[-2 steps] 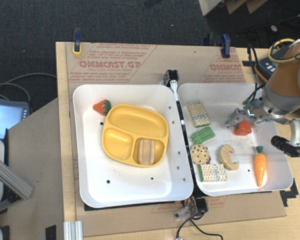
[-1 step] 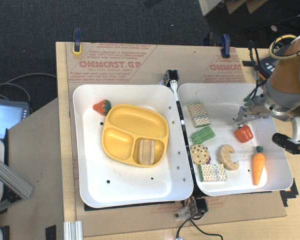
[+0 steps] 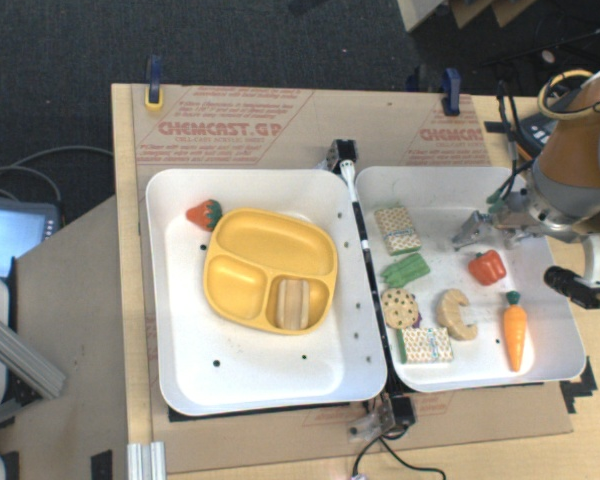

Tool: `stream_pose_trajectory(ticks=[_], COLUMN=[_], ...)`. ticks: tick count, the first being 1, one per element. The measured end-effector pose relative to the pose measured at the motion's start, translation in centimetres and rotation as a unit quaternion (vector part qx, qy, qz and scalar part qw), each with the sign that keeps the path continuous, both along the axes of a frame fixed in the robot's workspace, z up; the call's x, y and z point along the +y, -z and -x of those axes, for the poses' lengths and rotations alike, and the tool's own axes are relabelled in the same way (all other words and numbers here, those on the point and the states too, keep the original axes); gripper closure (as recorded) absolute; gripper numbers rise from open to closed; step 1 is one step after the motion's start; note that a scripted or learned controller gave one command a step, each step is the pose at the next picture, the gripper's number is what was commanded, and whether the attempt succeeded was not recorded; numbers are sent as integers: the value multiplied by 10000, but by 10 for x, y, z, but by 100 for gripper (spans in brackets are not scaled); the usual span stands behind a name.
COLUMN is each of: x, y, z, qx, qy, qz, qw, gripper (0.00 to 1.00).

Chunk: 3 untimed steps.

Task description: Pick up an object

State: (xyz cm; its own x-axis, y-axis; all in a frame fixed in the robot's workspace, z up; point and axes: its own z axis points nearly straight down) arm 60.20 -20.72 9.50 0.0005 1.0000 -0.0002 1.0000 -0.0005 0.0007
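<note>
Your nearest candidate is the red pepper-like toy (image 3: 488, 266), lying on the floor of the right bin (image 3: 550, 368), just below and slightly right of the gripper (image 3: 477, 230). The gripper sits low over the bin's upper middle, its grey fingers pointing toward the left of the view. Nothing shows between the fingers, and they look spread a little, though the view is too small and slanted for you to be sure, so treat the pincer's width as something you cannot tell from here.

Around the red toy you have the carrot (image 3: 516, 336) to its lower right, standing lengthwise with its green top up. To the lower left lies a tan bitten bread-like piece (image 3: 457, 313), and beside that a chocolate-chip cookie (image 3: 400, 308). Below the cookie rests a patterned flat cracker (image 3: 426, 345). A green block (image 3: 406, 268) lies above the cookie, and a second patterned cracker (image 3: 398, 229) lies above that, near the bin's left wall.

The arm (image 3: 572, 158) comes in from the right, its orange band above the wrist.

In the left bin (image 3: 180, 368) you see a yellow divided plate (image 3: 270, 268), with a pale tan piece (image 3: 292, 303) in its lower right compartment. A strawberry (image 3: 205, 214) lies touching or just beside the plate's upper left rim.

Both bins sit on a cardboard-covered bench (image 3: 280, 128), held by blue clamps (image 3: 155, 80) at the far edge.
</note>
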Motion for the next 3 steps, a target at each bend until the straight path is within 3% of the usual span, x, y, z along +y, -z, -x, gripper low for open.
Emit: stream_pose_trajectory(ticks=[1, 2, 3], x=[6, 5, 132], y=[11, -1, -96], z=[31, 28, 34], qx=[30, -4, -48], qy=[2, 0, -67], qz=[-13, 0, -20], qw=[10000, 10000, 10000], gripper=[0, 100, 100])
